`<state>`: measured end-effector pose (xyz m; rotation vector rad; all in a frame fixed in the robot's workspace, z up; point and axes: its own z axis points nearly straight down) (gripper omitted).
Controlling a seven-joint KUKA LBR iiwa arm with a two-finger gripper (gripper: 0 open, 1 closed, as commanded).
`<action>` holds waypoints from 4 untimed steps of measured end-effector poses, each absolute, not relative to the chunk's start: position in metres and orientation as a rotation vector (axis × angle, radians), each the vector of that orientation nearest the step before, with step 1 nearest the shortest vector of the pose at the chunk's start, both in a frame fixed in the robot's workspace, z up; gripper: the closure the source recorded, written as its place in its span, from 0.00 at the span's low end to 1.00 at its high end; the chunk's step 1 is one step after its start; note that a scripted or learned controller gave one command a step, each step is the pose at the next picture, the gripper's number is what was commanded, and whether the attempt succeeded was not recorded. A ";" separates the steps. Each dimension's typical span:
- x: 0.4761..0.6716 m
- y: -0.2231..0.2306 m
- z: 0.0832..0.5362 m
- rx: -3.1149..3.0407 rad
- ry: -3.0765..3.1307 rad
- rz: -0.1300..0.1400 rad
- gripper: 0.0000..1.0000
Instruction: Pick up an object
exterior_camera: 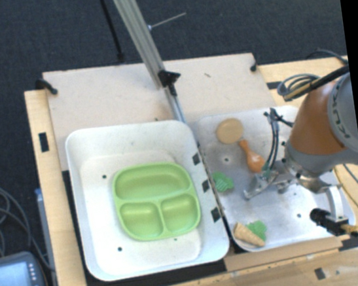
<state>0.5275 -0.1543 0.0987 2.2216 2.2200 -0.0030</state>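
Note:
My gripper (251,192) hangs low over the middle of the right bin (279,224), with metal fingers pointing left. Nothing shows between them. A small green piece (222,182) lies just left of the fingertips, near the bin's left wall. An orange wooden spoon-like toy (252,156) lies above the gripper, below a round tan disc (229,130). At the bin's front left sit a tan wedge (247,234) and another green piece (258,229), touching each other.
The left bin (88,152) holds a green three-compartment plate (155,200). A slanted metal pole (145,44) rises from between the bins at the back. The arm's orange band (315,126) and cables cover the right bin's right side.

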 end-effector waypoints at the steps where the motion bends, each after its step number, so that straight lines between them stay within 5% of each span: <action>1: 0.529 -0.156 0.112 2.226 2.210 0.005 1.00; 4: 0.531 -0.161 0.274 2.211 2.219 0.006 1.00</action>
